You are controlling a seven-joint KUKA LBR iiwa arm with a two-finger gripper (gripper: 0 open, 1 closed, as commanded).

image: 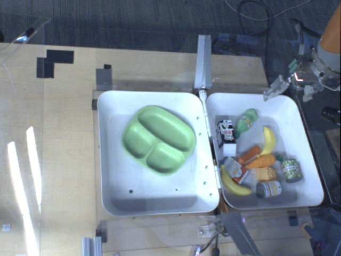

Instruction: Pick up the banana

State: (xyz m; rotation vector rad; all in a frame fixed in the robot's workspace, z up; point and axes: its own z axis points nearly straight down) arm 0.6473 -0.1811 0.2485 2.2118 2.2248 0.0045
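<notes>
Two yellow bananas lie in the right bin (309,196). One banana (269,141) lies curved near the bin's middle. The other banana (235,185) rests at the front left, partly under a small packet (234,169). My gripper (291,88) hangs above the bin's back right corner, well behind both bananas. It is open, its two fingers spread wide with nothing between them. The arm's orange band (330,33) shows at the right edge.
The right bin also holds a green bottle (246,120), a cow-print carton (226,130), a carrot (256,154), and two cans (291,169) (268,189). A green divided plate (159,138) sits in the left bin (114,191). A metal divider (203,63) stands between the bins.
</notes>
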